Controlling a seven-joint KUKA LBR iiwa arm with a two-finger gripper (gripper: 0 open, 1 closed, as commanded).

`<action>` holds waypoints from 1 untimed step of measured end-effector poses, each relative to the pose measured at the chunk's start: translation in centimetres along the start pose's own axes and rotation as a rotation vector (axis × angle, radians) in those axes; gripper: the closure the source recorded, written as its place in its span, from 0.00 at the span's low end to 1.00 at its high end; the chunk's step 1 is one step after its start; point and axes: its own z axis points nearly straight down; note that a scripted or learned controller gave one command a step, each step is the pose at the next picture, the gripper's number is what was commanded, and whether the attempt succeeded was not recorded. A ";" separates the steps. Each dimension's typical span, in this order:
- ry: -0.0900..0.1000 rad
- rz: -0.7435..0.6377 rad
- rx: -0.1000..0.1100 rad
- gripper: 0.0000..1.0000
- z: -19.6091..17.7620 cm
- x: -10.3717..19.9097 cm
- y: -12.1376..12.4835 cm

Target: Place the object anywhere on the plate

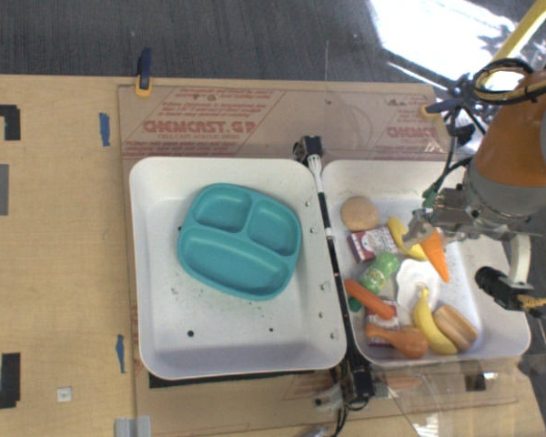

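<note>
Left white bin (155, 271) bearing a teal three-compartment plastic plate (239, 240). Right white bin (514, 330) containing toy foods, among them a yellow banana (430, 321) and a tan bread roll (359, 213). The two-finger gripper (431, 228), above the right bin, is clamped on an orange toy carrot (436, 254).

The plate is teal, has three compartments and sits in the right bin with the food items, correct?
Not quite. The camera view shows the plate, teal with three compartments, sitting in the left bin. The food items, such as the banana, are in the right bin.
</note>
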 end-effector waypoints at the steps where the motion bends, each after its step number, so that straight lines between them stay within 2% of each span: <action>1: 0.002 -0.015 -0.008 1.00 -6.7 6.6 2.6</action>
